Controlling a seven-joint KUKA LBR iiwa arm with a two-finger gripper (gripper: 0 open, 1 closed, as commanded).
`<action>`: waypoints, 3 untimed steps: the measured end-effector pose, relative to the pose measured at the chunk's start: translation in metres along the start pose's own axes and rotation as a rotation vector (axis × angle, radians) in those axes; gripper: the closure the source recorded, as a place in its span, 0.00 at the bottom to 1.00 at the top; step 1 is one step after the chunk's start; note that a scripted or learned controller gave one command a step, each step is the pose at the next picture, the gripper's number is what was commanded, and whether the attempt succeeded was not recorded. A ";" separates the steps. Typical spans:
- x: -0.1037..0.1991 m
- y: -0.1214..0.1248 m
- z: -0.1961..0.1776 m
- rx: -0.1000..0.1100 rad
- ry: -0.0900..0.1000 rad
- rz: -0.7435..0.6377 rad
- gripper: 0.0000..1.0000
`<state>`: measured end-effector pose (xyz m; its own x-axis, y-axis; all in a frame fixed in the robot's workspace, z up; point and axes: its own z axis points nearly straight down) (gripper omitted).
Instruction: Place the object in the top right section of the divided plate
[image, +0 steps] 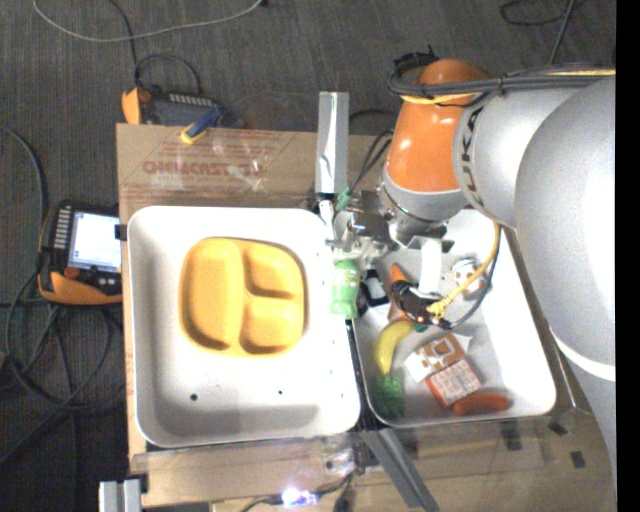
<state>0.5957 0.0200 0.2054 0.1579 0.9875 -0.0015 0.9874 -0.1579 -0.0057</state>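
The grey arm (540, 170) with its orange band is seen reaching in over the right bin (530, 385). In the left bin (150, 400) the yellow divided plate (243, 295) is seen, nothing resting in its sections. The gripper (352, 262) is located at the ridge between both bins, and a pale green object (345, 285) is seen just below it; whether it is clamped cannot be told. A banana (392, 343), a red-and-white box (447, 370) and a sausage (480, 403) are seen in the right bin.
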 end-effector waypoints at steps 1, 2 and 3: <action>0.041 0.025 0.024 0.001 0.001 0.060 1.00; 0.083 -0.055 -0.024 0.002 0.001 0.084 1.00; 0.083 -0.055 -0.024 0.002 0.001 0.084 0.00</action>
<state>0.5551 0.1107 0.2295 0.2403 0.9707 -0.0009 0.9707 -0.2403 -0.0073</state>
